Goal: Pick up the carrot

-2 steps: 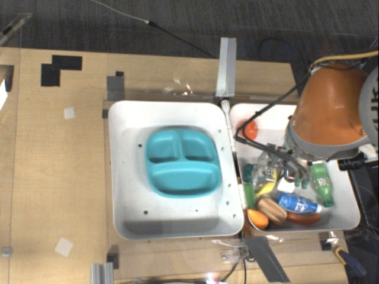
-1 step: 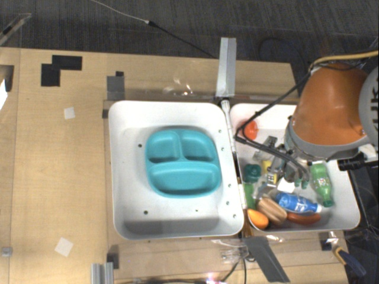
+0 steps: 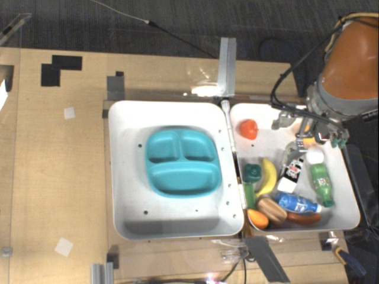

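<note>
The carrot [image 3: 257,218] is a small orange piece with a green stalk end. It lies in the front left corner of the right bin [image 3: 266,118], against the bin's left wall and touching a brown bun-like toy [image 3: 272,208]. My gripper [image 3: 298,147] hangs over the middle of the right bin, just above a white bottle with a black label [image 3: 291,174]. It is well behind and to the right of the carrot and has nothing of the carrot in it. The grey arm with its orange band [image 3: 350,58] comes in from the upper right.
Crowded around the carrot are a banana [image 3: 268,176], a dark green round toy [image 3: 252,171], a blue bottle [image 3: 299,204], a green bottle [image 3: 321,184] and a red sausage [image 3: 304,218]. A red-orange toy [image 3: 248,129] sits alone at the back. The left bin [image 3: 127,129] holds a teal divided plate [image 3: 182,161].
</note>
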You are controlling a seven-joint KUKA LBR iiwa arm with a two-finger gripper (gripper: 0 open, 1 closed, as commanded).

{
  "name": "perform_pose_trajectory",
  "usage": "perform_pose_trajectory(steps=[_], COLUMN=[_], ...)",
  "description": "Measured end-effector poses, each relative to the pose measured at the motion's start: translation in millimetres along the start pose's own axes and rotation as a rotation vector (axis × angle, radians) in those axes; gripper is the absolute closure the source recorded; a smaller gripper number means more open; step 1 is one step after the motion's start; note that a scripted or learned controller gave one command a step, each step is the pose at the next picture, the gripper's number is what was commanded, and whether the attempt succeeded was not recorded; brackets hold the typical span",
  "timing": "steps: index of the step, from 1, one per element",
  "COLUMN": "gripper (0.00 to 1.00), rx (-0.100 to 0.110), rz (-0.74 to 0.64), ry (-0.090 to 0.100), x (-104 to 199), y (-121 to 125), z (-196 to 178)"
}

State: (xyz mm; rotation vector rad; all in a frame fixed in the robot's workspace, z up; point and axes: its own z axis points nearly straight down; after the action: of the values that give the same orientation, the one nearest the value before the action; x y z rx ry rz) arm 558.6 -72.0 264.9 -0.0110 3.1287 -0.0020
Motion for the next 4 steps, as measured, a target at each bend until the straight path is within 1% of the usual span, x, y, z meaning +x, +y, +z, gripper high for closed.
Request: perform_pose_trajectory(steps=[1,2,4], gripper=[0.00,0.00,0.00], rx=[-0.004,-0.005,-0.005], rz=[-0.166,-0.653,-0.653], ry=[0.006,0.005,0.004], x=[63.1,58.3,58.1], y=[66.8,75.9,75.9], z=[29.7,78.1,77.7])
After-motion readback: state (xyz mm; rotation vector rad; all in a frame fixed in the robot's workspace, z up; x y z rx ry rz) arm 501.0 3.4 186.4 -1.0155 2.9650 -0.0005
